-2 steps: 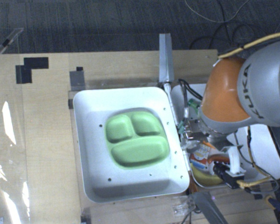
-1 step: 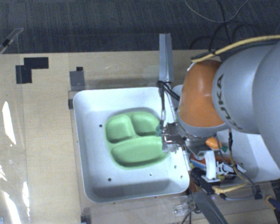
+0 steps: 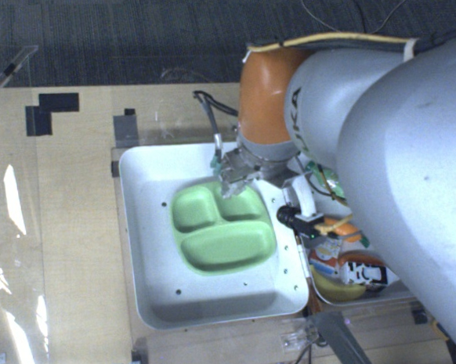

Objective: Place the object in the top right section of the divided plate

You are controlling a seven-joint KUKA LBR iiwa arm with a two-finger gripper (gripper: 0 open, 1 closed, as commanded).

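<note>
over the left white bin (image 3: 150,246), the two-finger gripper (image 3: 232,177) is hung at the top edge of the green three-section divided plastic plate (image 3: 224,229), by the top right section. whether the fingers are open or shut cannot be told, and no object is seen between them; the task object cannot be picked out. likely risks: a release onto the rim or divider, or nothing being released.
</note>
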